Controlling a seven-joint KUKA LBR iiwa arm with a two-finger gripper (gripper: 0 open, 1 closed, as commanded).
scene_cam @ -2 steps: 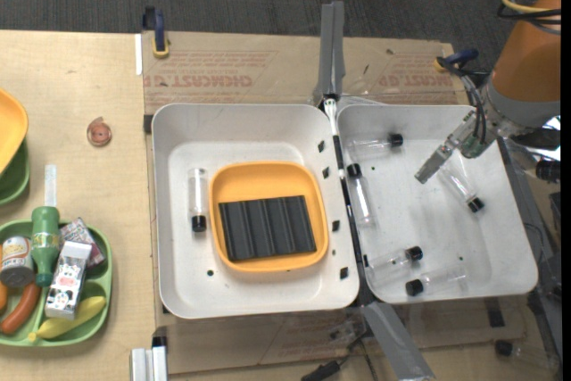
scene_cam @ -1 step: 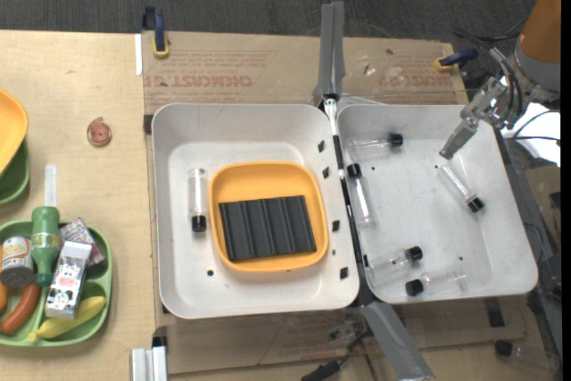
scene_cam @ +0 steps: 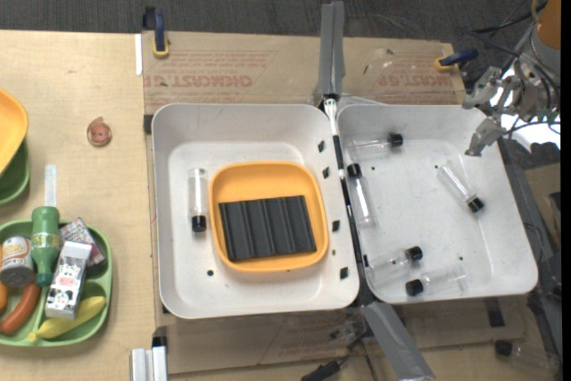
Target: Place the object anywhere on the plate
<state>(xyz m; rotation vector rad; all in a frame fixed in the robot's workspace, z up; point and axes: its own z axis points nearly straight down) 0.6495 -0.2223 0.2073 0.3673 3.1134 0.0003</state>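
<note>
My pincer (scene_cam: 486,134): over the far right corner of the right bin (scene_cam: 500,277), fingers slightly apart with nothing between them.
Plate (scene_cam: 266,178): orange, in the left bin (scene_cam: 169,219), with a dark ribbed block (scene_cam: 267,226) lying on most of it.
Tubes on my side: clear vials with black caps scattered in the right bin. One (scene_cam: 462,189) lies just below my pincer, one (scene_cam: 378,141) near the far wall, one (scene_cam: 359,190) along the left wall, two (scene_cam: 412,270) near the front.
Tube by the plate: one vial (scene_cam: 197,201) just left of the plate, beside it.
In the way: the bin walls meeting between the two bins.
Around: green tray of toy food (scene_cam: 53,285) on the wooden bench, far left.
</note>
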